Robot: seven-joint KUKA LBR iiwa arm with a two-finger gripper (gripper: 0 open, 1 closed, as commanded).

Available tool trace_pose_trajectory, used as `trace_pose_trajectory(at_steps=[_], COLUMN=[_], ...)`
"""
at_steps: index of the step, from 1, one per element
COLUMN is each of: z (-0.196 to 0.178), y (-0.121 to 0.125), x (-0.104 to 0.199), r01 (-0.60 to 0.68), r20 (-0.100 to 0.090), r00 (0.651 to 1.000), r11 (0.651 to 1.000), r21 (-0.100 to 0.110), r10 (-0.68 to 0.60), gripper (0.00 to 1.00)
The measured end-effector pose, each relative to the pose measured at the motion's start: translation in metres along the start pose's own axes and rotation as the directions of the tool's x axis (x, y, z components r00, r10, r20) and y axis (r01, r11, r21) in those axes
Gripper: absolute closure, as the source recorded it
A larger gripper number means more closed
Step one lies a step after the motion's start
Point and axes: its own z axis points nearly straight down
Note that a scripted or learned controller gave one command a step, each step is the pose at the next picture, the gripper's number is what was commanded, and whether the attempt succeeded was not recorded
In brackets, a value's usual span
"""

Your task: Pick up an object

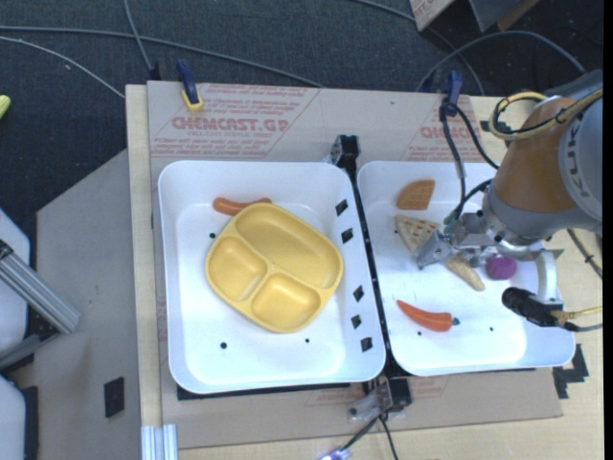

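Observation:
My gripper hangs low in the right bin, in its middle. It sits just right of a tan triangular bread wedge and just above a tan bread stick. A purple ball lies close on its right, partly hidden by the wrist. A red chili pepper lies nearer the front of the bin, and an orange-brown nugget lies at the back. I see nothing lifted off the bin floor.
The left bin holds a yellow compartment plate with an orange carrot behind it. The black divider runs between the bins. The arm comes in over the right bin's right side.

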Motion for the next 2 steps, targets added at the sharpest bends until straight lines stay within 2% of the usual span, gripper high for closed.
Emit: trace_pose_trajectory(at_steps=[1,2], z=[0.024,0.012], y=[0.000,0.001], x=[0.000,0.001], r01=[-0.001,-0.001], r20=[0.001,0.000], r00=[1.000,1.000], r11=[1.000,1.000], r21=[-0.002,-0.004], r10=[0.001,0.001], gripper=[0.00,1.00])
